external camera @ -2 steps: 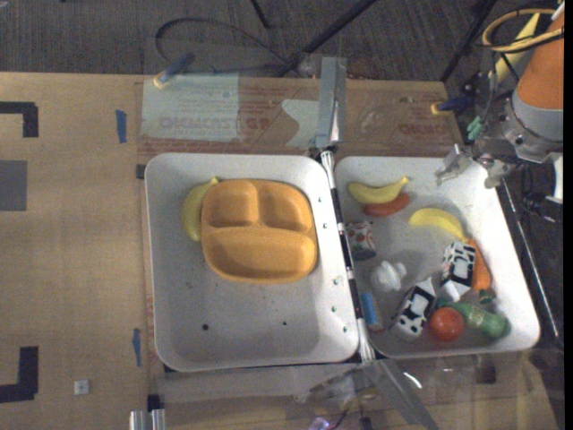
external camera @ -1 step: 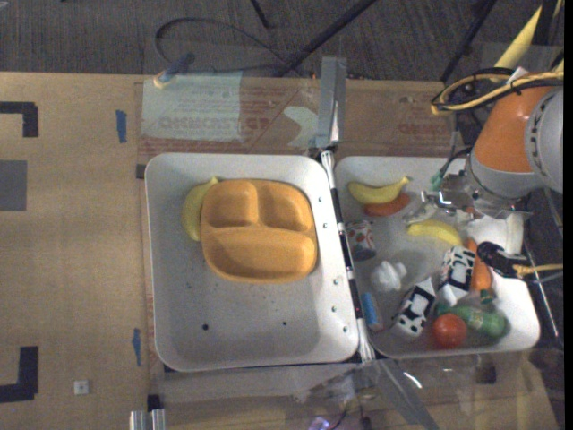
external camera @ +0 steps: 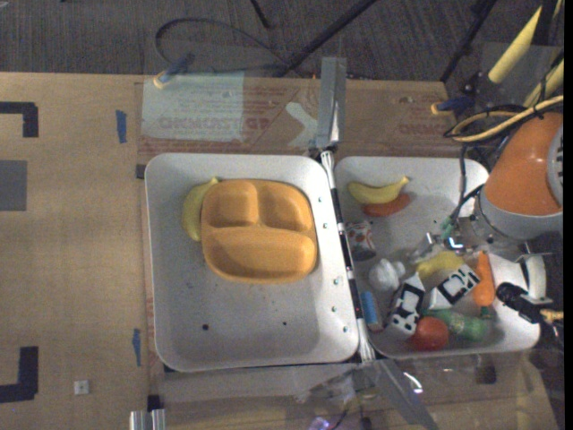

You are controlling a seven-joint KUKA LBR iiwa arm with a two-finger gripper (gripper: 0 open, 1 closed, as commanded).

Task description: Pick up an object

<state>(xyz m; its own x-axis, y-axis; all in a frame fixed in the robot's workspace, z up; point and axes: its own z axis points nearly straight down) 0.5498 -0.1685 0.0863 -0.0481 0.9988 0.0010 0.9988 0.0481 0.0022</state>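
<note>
Bins sit side by side in front of you on the wooden bench (external camera: 72,267). In the left bin (external camera: 179,330) you see an orange divided tray (external camera: 260,229), with a yellow banana (external camera: 192,209) tucked against its left edge.

The right bin (external camera: 430,186) holds the clutter you can pick from: a second banana (external camera: 376,189) lying on an orange-red piece (external camera: 387,208) at the far side, a small can (external camera: 360,238) by the left wall, a white lump (external camera: 385,273), a black-and-white patterned block (external camera: 407,305), a red tomato (external camera: 431,332) beside a green vegetable (external camera: 467,327) at the near edge, and an orange carrot (external camera: 484,280).

The arm (external camera: 530,177) hangs over the right side of that bin. Its gripper (external camera: 458,240) sits low just above a yellow item (external camera: 439,263); you cannot tell how the jaws stand, and nothing shows plainly between them.
</note>
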